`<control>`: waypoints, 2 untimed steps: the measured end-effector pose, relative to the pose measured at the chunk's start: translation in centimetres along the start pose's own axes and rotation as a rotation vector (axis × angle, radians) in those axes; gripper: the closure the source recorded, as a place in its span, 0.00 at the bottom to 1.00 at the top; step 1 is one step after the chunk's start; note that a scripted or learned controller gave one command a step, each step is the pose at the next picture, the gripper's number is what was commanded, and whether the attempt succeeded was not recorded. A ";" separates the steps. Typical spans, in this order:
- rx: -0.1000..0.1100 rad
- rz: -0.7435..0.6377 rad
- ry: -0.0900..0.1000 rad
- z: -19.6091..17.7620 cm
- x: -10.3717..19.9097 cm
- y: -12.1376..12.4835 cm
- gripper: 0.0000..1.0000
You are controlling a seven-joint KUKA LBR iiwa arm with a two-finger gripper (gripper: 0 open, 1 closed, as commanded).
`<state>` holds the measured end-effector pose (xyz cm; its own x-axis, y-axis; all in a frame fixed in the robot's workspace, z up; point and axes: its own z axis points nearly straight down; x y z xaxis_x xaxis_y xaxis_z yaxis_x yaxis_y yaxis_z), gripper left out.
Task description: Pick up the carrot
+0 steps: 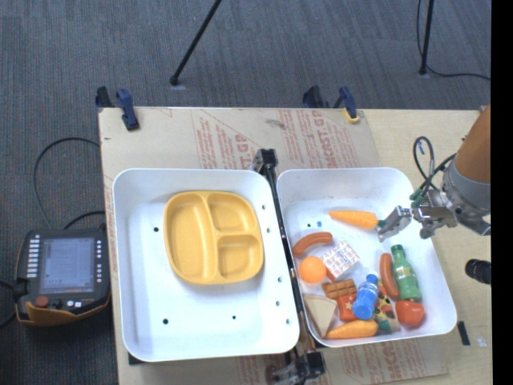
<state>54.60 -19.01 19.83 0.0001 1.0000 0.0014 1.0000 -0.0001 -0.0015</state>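
Two carrots in the right bin (417, 184): target carrot (353, 218) lies flat near the back wall, gripper (405, 217) just beside its thick end, fingers apart, holding nothing; likely light, rigid, smooth plastic, best pinched across mid-body.

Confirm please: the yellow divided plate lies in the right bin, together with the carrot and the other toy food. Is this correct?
Not quite. The camera view shows the yellow divided plate in the left bin, alone. The carrot and the other toy food lie in the right bin.
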 end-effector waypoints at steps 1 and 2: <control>0.001 0.052 0.000 6.9 -1.0 7.1 0.00; -0.020 0.251 0.009 10.0 -1.5 9.6 0.00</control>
<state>64.16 -20.46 9.78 0.2485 0.9685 0.0121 0.9684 -0.2487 0.0166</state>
